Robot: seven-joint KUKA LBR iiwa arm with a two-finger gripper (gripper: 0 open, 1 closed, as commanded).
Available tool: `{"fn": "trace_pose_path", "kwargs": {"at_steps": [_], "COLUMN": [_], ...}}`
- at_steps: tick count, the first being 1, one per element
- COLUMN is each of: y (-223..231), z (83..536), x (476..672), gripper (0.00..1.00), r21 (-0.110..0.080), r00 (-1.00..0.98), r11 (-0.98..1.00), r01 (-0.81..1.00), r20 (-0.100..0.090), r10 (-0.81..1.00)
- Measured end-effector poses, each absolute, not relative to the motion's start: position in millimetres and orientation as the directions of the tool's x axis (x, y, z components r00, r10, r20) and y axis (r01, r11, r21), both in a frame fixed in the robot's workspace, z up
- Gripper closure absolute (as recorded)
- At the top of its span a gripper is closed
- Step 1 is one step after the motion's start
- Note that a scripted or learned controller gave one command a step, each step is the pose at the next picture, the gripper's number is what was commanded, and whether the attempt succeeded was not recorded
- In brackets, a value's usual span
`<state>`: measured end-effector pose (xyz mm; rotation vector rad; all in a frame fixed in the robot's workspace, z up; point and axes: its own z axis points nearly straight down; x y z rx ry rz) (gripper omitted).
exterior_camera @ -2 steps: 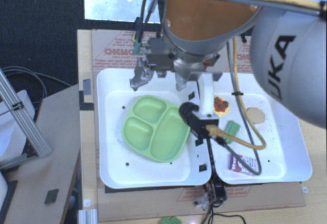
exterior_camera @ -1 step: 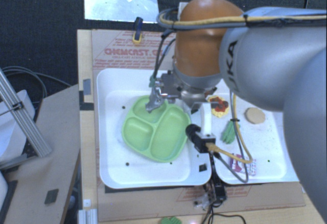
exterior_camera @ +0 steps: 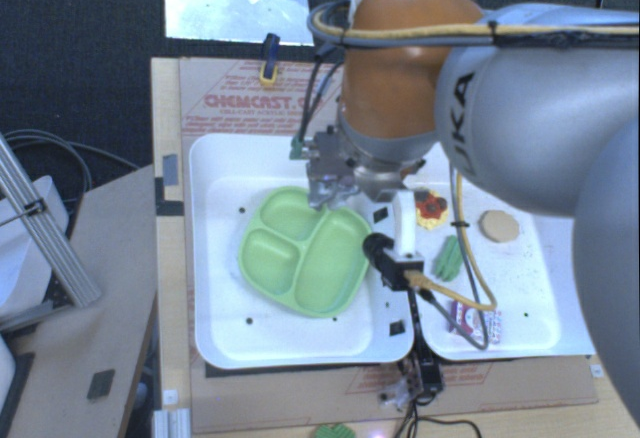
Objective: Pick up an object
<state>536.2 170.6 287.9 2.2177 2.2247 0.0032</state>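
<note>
Gripper (exterior_camera: 330, 188) over the green divided plate's (exterior_camera: 300, 254) far rim in the left bin (exterior_camera: 215, 266), grip state hidden, right bin (exterior_camera: 530, 316) holding a tan disc (exterior_camera: 499, 225), green piece (exterior_camera: 447, 258), red-yellow toy (exterior_camera: 431, 208)

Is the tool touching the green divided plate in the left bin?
Cannot tell. In the camera view the tool overlaps the green divided plate's upper rim, and the wrist hides any contact or gap.

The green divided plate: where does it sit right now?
The green divided plate lies in the left bin, toward its right wall, directly under the arm's wrist.
</note>
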Motion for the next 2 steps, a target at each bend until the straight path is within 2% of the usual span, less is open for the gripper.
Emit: {"fn": "trace_pose_path", "kwargs": {"at_steps": [1,2], "y": [97.9,-2.0], "z": [218.1,206.2], "x": [529.8,487.7], "gripper": [1.0,1.0], "r21": [-0.006,-0.003], "r00": [0.006,0.011], "r11": [-0.006,-0.011], "r01": [1.0,1.0], "r20": [-0.004,-0.004], "r10": [1.0,1.0]}}
